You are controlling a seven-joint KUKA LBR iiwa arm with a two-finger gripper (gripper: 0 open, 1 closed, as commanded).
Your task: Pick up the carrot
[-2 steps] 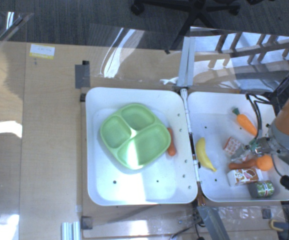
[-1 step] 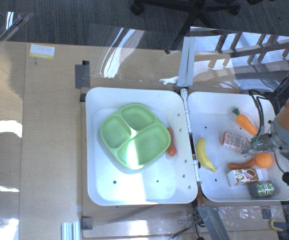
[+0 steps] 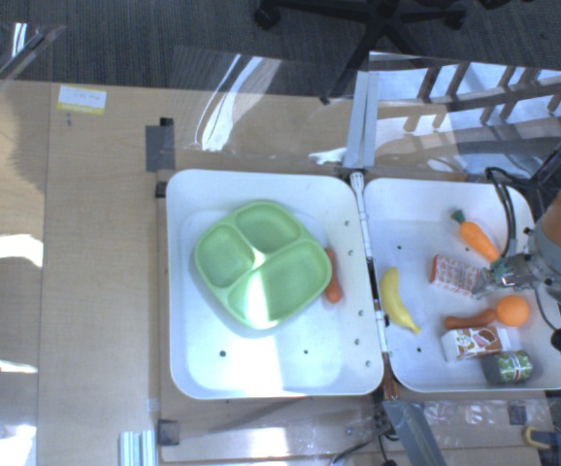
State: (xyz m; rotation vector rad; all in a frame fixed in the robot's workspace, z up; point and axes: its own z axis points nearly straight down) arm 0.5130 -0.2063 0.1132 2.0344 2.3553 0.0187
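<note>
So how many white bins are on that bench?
2. The left bin holds a green divided plate with an orange-red item beside it. The right bin holds the carrot, a banana and other small items.

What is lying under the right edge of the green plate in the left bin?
An orange-red piece sticks out from beneath the green plate, resting on the left bin floor. The plate covers the rest, so I cannot tell what it is.
</note>
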